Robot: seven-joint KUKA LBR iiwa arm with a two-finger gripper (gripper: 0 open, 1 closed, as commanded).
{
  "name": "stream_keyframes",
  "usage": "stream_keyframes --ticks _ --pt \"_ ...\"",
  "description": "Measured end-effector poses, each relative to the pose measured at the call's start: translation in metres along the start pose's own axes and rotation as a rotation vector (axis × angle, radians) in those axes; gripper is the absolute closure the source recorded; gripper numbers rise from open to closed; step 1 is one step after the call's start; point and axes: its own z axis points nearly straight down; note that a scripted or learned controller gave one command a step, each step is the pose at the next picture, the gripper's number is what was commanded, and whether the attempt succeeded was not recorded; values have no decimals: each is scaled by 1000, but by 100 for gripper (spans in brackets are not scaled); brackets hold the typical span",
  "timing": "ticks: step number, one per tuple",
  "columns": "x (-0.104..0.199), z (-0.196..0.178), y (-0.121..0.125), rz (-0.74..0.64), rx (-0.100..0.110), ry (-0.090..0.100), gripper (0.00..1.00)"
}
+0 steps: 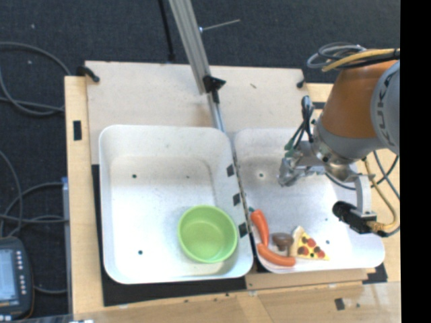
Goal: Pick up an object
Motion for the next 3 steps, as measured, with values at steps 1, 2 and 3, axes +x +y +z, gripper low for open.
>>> stream_keyframes --ticks 1,2,3 --pt "48 -8 -12 0 2 1 100" --pt "106 -12 -24 -1 4 1 100" --pt "158 -13 -33 -1 5 1 100"
